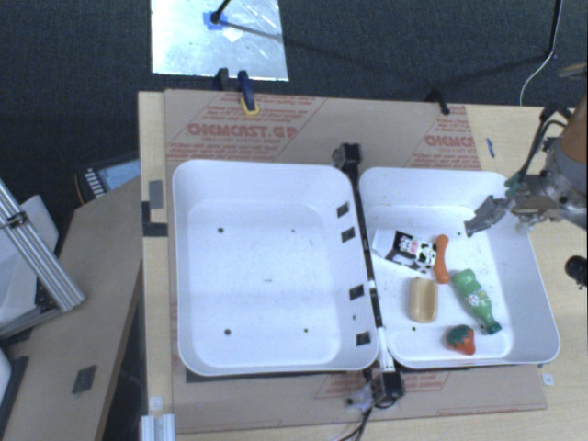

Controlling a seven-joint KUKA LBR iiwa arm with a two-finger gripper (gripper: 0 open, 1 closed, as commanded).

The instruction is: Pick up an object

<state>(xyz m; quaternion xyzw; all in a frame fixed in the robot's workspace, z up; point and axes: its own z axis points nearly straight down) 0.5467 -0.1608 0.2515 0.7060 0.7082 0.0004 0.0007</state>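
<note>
My gripper: above the right bin, near its far right side; I cannot tell its state.
Nearest thing: orange sausage-shaped piece, down-left of me, long axis running near to far.
Others: green bottle, tan block, black-and-white card, red-green piece.
Move, as I judge: shift left and toward the near side, then descend.

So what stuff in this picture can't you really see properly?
- Gripper, camera view: small and blurred, so its finger state cannot be judged.
- Arm: cut off by the right edge.
- Black-and-white packet in the right bin: its print is too small to read.
- Red and green thing: too small to name.
- Silver sheet: cut off by the top edge.
</note>
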